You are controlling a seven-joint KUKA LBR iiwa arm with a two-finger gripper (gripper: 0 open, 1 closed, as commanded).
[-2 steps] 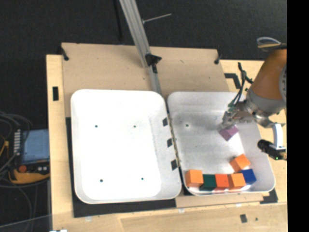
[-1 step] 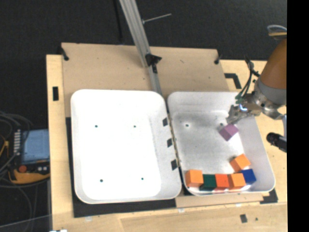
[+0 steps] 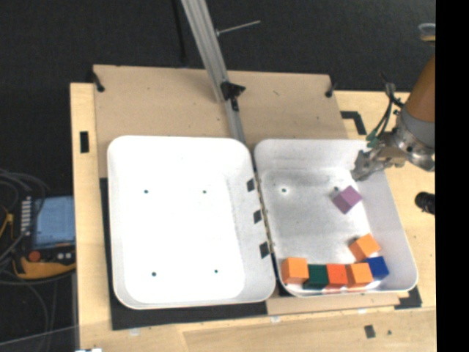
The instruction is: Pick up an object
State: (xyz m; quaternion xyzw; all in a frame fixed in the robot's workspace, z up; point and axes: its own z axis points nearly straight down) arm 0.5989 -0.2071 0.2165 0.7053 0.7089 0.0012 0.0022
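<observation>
A purple block lies alone near the middle of the right bin. Along that bin's front wall sit an orange block, a green block, two more orange blocks, a blue block and another orange block just behind them. My gripper hangs over the right bin's far right corner, up and to the right of the purple block and apart from it. Nothing shows between its fingers.
The left bin lies beside the right one. A slanted metal rail runs from the top of the view down to the gap between the bins. A blue device and cables sit off the bench's left side.
</observation>
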